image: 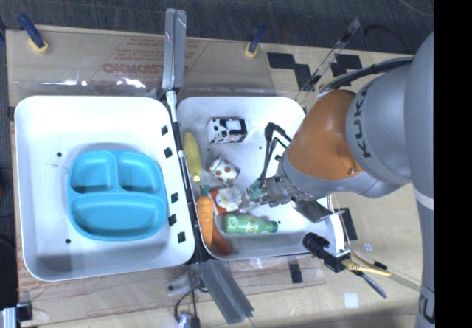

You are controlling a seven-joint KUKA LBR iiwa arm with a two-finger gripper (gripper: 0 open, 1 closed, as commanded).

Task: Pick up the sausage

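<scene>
Left bin: blue divided tray | Right bin: green bottle lying flat, carrot, yellow corn, black-and-white carton | Bench edge: blue clamps

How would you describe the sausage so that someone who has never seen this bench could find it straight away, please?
Look in the right-hand white bin, along its wall next to the bin holding the blue tray. At the near end of that wall, the sausage lies in the corner just past the orange carrot and below the green bottle. It is the only dark reddish-brown item there.
</scene>
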